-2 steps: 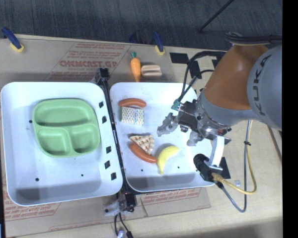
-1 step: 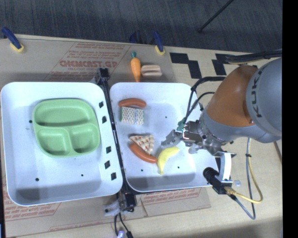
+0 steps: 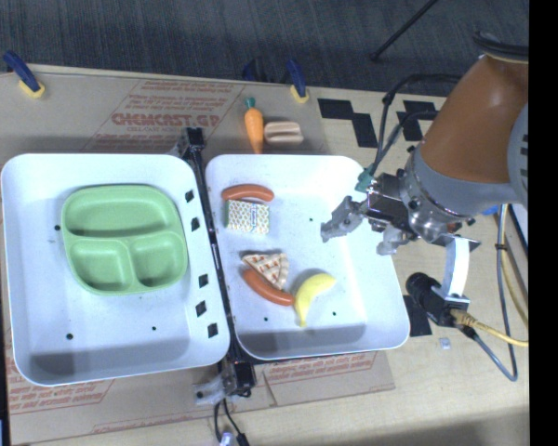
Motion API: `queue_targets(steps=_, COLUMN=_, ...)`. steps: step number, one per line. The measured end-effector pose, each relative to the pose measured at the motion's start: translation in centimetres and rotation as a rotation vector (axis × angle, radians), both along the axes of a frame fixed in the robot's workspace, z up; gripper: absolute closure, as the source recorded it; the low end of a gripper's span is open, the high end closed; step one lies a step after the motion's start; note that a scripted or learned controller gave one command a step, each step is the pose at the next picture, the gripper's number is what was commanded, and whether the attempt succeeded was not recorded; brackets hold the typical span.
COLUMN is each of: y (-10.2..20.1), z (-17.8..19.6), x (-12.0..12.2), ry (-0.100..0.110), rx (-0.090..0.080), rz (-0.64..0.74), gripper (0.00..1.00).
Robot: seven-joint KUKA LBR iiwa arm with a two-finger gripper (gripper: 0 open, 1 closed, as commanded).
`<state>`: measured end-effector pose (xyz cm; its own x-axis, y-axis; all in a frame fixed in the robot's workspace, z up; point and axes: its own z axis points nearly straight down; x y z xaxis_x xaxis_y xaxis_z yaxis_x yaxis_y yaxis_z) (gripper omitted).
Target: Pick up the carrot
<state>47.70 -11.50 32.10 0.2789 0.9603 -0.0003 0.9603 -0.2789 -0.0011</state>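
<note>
A: Bench surface — cardboard sheet [image 3: 167,110] under two white bins. Carrot [image 3: 253,126] location?

B: Outside the bins, on the cardboard just past the right bin's [image 3: 372,328] far rim, beside a hot dog bun [image 3: 283,134].

A: Gripper [image 3: 363,229] status?

B: Above the right bin's right side, fingers spread apart, nothing between them — well apart from the carrot.

A: Left bin [image 3: 28,323]?

B: Holds a green divided tray [image 3: 123,237].

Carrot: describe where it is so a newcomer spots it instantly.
Find the right white bin. Just beyond its far rim, on the cardboard, lies the carrot. It is orange with a green top, next to a tan hot-dog bun.
</note>
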Motion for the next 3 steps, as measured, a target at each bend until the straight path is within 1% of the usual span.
queue_targets(steps=1, y=5.3, z=11.2, x=0.0, ry=0.000, rx=0.000, rz=-0.097, gripper=0.00)
queue_targets(steps=2, y=10.6, z=2.9, x=-0.1, ry=0.003, rx=0.000, rz=-0.321, gripper=0.00)
queue_targets(steps=3, y=3.8, z=-4.6, x=-0.1, ry=0.005, rx=-0.001, rz=-0.187, gripper=0.00)
